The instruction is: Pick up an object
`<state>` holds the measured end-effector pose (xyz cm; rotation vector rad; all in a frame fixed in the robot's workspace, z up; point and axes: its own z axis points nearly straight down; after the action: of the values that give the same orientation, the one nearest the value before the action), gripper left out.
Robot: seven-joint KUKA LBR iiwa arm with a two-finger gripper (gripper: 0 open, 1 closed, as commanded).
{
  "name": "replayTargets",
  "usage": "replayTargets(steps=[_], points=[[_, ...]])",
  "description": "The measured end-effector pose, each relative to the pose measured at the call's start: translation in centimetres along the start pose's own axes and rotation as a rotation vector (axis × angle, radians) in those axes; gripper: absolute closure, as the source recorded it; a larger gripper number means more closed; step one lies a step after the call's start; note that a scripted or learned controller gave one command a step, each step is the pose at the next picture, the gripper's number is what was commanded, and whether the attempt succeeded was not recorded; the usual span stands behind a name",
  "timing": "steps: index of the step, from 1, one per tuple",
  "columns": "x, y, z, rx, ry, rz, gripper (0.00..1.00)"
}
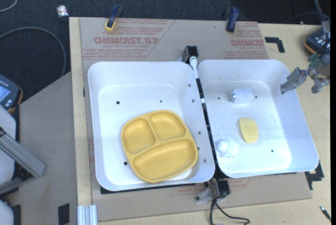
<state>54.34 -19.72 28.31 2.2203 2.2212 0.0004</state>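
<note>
Toward the middle of the right bin (294, 129), flat on the white floor: a small yellow oval piece (249, 130), well apart from every wall and so open to a straight descent; probably the easiest pick. Up-bin from it, a small whitish block (241, 96); down near the inner wall, a crumpled white lump (227, 148), harder to reach cleanly because of that wall. Just beyond the divider, in the left bin (105, 87), a yellow divided plate (159, 145) lying face up, broad and shallow, likely awkward for two narrow fingers. Over the right bin's far rim, the gripper (304, 81); fingers (291, 81) apart, nothing between them; parked high at the edge, seemingly to leave the bins unobstructed before a reach. Nothing lifted yet; task judged at its start. Next, most likely: travel inward over the oval piece, then down and close.
</note>
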Motion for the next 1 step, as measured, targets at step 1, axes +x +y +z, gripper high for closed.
replayTargets(steps=[1], points=[[5.69,-0.76,-12.07,-0.016,-0.002,-0.007,0.00]])
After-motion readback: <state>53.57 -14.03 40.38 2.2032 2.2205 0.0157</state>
